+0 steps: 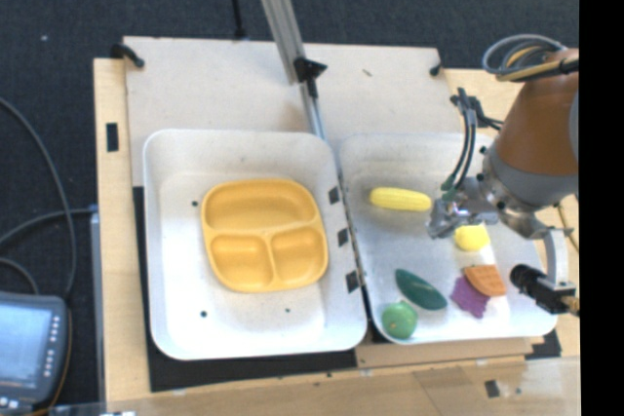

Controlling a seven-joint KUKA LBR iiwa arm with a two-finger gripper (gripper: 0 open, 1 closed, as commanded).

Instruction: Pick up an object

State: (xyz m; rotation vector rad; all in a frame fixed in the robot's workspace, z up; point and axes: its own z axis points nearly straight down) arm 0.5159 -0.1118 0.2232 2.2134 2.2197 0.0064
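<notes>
Two shallow white bins sit side by side on the bench (253,83): the left bin (175,209) and the right bin (390,161). One yellow divided tray (263,234) with three compartments lies in the left bin. One grey arm (531,136) with its orange band reaches in from the right over the right bin, and one slanted metal rail (278,5) runs down from the top of the view toward the seam between the bins.

Six small items lie in the right bin. One yellow corn cob (400,200) lies with its long axis roughly left to right, just to the left of the hand (447,217). One dark green oblong piece (420,289) lies on a slant nearer the front, with one round green fruit (399,319) just beside it at the front rim. One orange piece (485,281) and one purple piece (469,297) touch each other toward the front right. One small yellow block (472,237) sits just to the right of the hand, close beneath the wrist.

How wide the hand stands I cannot tell; nothing is visibly held. By my reading, the corn cob and the yellow block are the nearest candidates, one on each side of the hand, and a grasp across the cob's short axis looks the easier.
</notes>
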